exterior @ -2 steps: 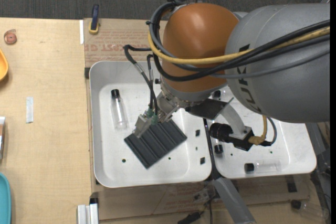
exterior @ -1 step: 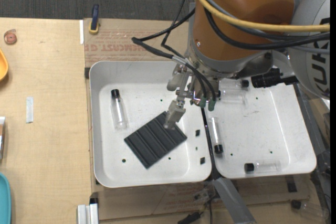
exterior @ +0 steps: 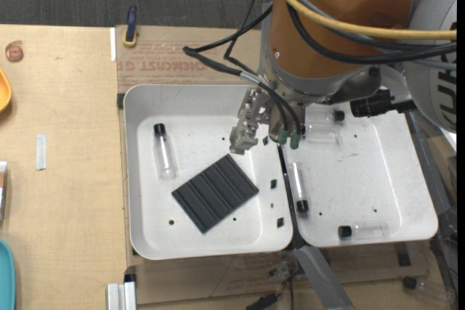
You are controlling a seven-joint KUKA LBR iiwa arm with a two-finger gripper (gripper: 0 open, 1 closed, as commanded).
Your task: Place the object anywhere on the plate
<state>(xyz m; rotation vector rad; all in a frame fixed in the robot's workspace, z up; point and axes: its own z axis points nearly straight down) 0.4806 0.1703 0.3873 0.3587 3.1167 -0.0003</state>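
Note:
A dark ribbed square plate (exterior: 215, 193) lies flat in the left bin (exterior: 138, 229), turned at an angle. A clear tube with a black cap (exterior: 164, 151) rests on the bin floor to the plate's upper left. My gripper (exterior: 243, 138) hangs over the left bin's right part, just above the plate's upper corner and well to the right of that tube. The big orange and grey wrist above hides much of the gripper. I see nothing held in it.
The right bin (exterior: 407, 178) holds three more clear capped tubes: one (exterior: 297, 189) along its left wall, one (exterior: 361, 231) near its front edge, one (exterior: 328, 116) by the wrist. Black cables loop over the back of the left bin. A wooden bench lies to the left.

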